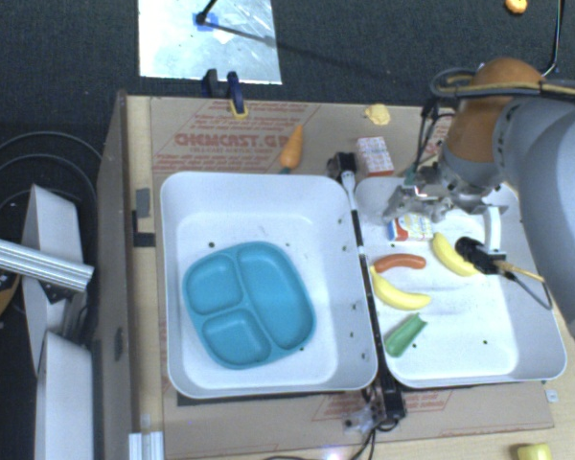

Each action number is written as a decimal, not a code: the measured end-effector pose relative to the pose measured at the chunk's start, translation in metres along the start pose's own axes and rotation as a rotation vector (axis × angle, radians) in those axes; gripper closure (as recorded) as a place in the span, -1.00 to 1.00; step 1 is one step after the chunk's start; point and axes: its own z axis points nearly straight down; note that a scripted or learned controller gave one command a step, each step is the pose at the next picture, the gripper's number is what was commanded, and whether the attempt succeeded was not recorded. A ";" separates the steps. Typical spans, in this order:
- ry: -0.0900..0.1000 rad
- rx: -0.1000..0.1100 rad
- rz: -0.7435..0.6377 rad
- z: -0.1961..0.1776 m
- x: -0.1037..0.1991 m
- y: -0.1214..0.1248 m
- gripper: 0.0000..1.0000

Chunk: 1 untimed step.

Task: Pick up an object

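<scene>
Pick not done. Nothing is lifted that I can see; everything sits on a bin floor.

My arm [546, 161] reaches in from the right and hangs low over the far left part of the right bin [532, 357]. That bin has the pickable stuff. The left bin [172, 257] holds only a blue divided plate [249, 303], flat, well apart from me.

Right bin, big to small:
- near banana [400, 295], by the left wall
- far banana [448, 254], just right of my wrist's low end
- green piece [404, 334], nearest the front, tilted
- red sausage [400, 262], between the near banana and me
- printed packet [414, 226], right under my jaws, looks like the target

Judgement: I'm at the approach or descend stage. Left to do: close on something and raise it clear.

Hard to make out:
- My jaws are a blurry grey cluster above the packet; I cannot tell if they are spread or pressed together.
- Cannot tell if they touch the packet or hover over it.
- My wrist covers the packet's far half, so its shape is unclear.
- The green piece is too small to identify.
</scene>
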 end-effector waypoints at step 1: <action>0.001 0.007 0.001 0.001 0.013 -0.049 -1.00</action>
